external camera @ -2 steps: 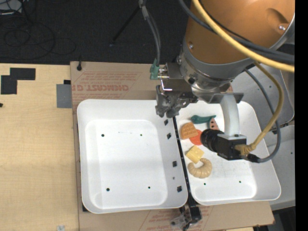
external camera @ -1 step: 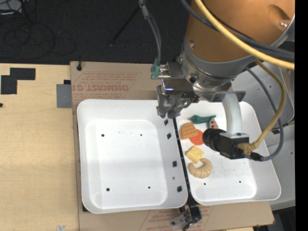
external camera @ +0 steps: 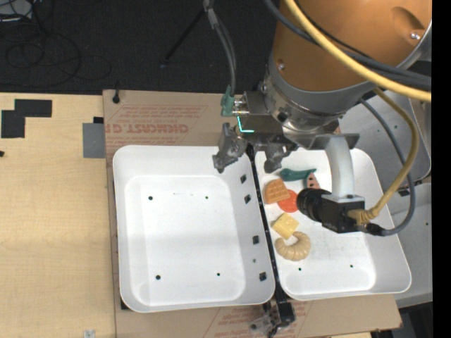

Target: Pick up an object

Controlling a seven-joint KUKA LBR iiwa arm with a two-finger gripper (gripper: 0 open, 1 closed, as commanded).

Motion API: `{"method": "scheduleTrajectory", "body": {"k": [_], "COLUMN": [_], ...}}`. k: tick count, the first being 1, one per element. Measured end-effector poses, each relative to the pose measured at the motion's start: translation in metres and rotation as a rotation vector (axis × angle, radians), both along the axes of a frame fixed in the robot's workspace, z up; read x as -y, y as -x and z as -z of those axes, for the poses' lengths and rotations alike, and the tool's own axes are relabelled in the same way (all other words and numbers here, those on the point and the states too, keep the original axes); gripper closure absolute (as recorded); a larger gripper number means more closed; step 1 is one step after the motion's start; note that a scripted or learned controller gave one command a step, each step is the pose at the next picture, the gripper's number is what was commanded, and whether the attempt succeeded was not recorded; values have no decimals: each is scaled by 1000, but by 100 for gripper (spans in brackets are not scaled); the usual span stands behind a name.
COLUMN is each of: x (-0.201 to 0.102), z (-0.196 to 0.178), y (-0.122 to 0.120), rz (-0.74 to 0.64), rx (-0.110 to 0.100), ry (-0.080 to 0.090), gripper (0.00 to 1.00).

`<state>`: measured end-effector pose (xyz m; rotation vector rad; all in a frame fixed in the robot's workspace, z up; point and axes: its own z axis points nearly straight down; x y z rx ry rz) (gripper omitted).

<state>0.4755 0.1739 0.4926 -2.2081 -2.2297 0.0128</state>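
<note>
My gripper [external camera: 248, 159] hangs over the far end of the ridge where the two white bins meet. It is open, with one dark finger [external camera: 224, 157] over the left bin [external camera: 134, 189] and the other over the right bin [external camera: 380, 259]; nothing sits between them. Small objects lie in the right bin just in front of the gripper: a teal piece [external camera: 299, 173], an orange waffle-like piece [external camera: 275, 189], a red disc [external camera: 288, 202], a yellow block [external camera: 285, 224] and a beige curved piece [external camera: 294, 247].
A black cylinder [external camera: 325, 210] with a yellow cable, mounted on the arm, hovers over the right bin beside the objects. A small dark-and-orange item [external camera: 312, 182] lies next to it. The arm's large orange body [external camera: 352, 27] covers the back right.
</note>
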Motion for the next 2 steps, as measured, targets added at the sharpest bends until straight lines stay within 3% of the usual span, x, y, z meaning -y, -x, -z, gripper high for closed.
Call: {"method": "scheduleTrajectory", "body": {"k": [1, 2], "x": [-1, 0], "z": [-10, -44], "y": [0, -101], "rz": [-7, 12], "rx": [-3, 8], "ry": [1, -1], "gripper": [100, 100]}}
